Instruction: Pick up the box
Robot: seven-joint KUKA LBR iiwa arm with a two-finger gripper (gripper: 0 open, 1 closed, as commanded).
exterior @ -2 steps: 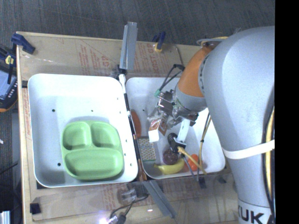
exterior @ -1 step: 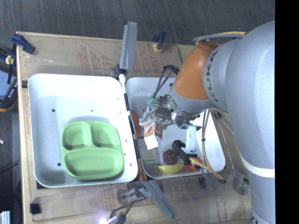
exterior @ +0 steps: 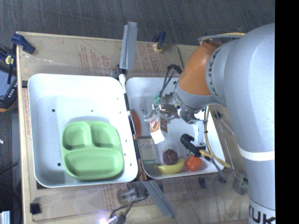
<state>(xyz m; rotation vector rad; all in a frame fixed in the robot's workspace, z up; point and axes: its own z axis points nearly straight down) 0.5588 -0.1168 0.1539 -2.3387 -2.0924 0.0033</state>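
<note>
Arm (exterior: 233, 78) overhead; gripper (exterior: 158, 117) pinching box (exterior: 156, 129); banana (exterior: 170, 168), tomato (exterior: 193, 163) near.

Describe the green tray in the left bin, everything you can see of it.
The green tray is a light green divided plate that looks like matte plastic, with rounded corners. It has three compartments: two smaller ones side by side at the far edge and one long one along the near edge. All three look bare. It lies flat, right side up, turned slightly, on the floor of the left bin, in its near right part, close to the wall beside the right bin. Nothing else touches it.
</note>
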